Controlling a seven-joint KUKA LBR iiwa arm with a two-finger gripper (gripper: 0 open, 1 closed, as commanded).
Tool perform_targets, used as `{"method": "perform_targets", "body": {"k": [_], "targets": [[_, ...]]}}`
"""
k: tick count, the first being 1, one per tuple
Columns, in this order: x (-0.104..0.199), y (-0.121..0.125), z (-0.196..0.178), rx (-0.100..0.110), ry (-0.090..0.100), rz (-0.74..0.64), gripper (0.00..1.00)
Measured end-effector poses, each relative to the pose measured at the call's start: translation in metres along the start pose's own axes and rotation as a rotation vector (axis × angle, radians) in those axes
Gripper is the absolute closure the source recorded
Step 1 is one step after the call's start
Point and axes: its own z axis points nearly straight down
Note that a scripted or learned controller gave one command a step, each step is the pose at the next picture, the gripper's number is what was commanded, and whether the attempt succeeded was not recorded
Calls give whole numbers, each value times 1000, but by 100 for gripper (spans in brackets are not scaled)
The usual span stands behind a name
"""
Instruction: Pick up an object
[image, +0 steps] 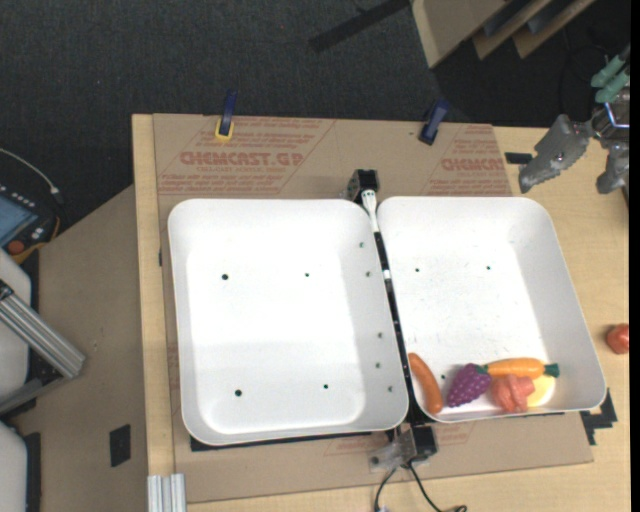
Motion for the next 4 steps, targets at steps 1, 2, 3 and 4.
{"method": "perform_targets", "body": {"k": [1,2,3,4], "targets": [[-1,0,-2,16,-2,3,100],[-49,-1,2,22,-2,11,100],[-100,-3,54,28,-1,11,100],[-128,-2,36,17,-4,8,100]]}}
